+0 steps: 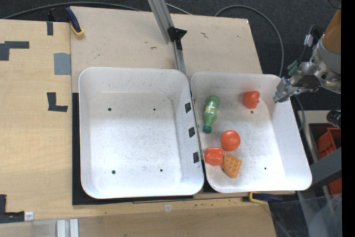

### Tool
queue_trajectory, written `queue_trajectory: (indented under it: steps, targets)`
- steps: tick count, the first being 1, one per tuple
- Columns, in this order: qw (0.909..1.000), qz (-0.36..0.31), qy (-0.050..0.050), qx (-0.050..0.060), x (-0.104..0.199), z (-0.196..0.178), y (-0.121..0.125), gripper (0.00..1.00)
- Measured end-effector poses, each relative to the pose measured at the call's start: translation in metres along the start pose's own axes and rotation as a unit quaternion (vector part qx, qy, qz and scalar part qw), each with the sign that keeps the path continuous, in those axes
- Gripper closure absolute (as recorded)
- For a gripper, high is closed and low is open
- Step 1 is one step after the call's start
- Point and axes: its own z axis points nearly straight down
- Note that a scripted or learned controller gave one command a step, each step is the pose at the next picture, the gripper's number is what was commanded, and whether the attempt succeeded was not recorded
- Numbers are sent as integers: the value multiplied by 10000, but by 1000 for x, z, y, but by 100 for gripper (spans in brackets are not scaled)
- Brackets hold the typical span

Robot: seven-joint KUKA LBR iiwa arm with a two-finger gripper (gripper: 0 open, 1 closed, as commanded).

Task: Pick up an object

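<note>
The right bin (288, 152) holds a green bottle (210, 113) lying near its left wall, a small red piece (251, 99) toward the back, an orange-red ball (231, 140) in the middle, another red piece (213, 156) and a waffle-like orange block (232, 165) near the front. My gripper (284, 89) hovers at the bin's back right corner, to the right of the small red piece, with nothing visibly between its fingers.
The left bin (133, 130) sits beside the right one. A grey metal pole (158, 0) slants over the bench behind the bins. Cables run along the back. A clamp (75, 22) sits at the far left corner of the board.
</note>
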Motion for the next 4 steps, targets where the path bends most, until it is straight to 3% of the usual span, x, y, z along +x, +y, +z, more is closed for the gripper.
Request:
queue_trajectory:
  steps: [4]
  targets:
    - [10000,-23,13,26,208,18,7,100]
